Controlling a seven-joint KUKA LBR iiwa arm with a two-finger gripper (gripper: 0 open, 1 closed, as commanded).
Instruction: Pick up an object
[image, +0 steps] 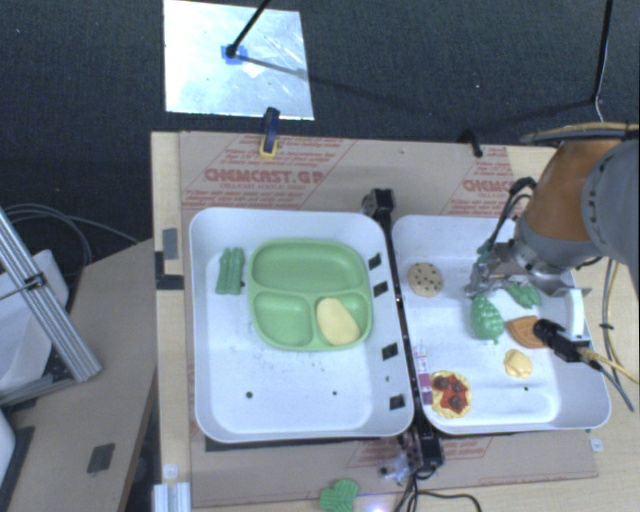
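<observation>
The left shallow white bin (215, 395) has lots of bare floor along its front and left sides. A small green ridged toy (230, 271) lies by its left wall, just beside a green plastic tray with sections (300, 270), and a yellow oval toy (338, 322) sits in the tray's right section. In the right white bin (500, 410), a round tan cookie (425, 279) lies apart near the left wall, and a little pizza slice with red spots (450, 393) lies near the front edge. The grey gripper (487, 283) is right above a bumpy green toy (487, 318); I cannot tell how its fingers stand. An orange wedge (524, 330) and a yellow lump (517, 363) crowd close on the right.
</observation>
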